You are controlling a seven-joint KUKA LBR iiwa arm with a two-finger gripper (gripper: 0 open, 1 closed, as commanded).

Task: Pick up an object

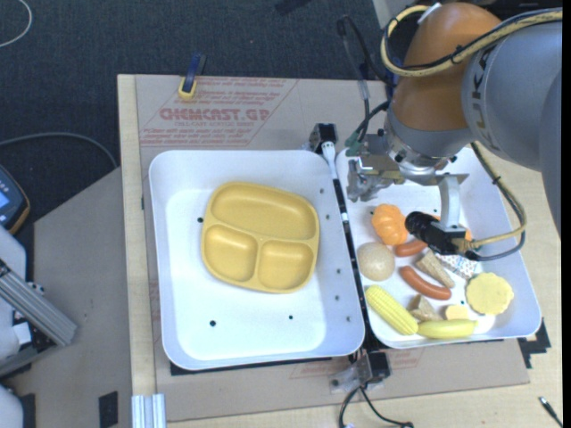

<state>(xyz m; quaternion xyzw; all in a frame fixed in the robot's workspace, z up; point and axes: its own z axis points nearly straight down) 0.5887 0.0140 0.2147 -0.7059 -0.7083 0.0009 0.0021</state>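
Note:
My gripper (363, 182) hangs over the far left part of the right bin (510, 230), close to the divider between the bins. Nothing shows in its grasp. Just in front of it lies an orange toy pepper (388, 225). Nearer the front are a beige ball (376, 261), two red sausages (426, 281), a corn cob (391, 310), a banana (446, 329) and a round yellow slice (489, 293). Small bread-coloured pieces (434, 267) lie among them. The arm hides the bin's far right part.
The left bin (174, 266) holds a yellow divided plate (260, 236), lying flat. A cardboard sheet (214, 110) lies behind the bins with a blue and yellow clip (190, 77) at its far edge. Dark carpet and cables surround the bench.

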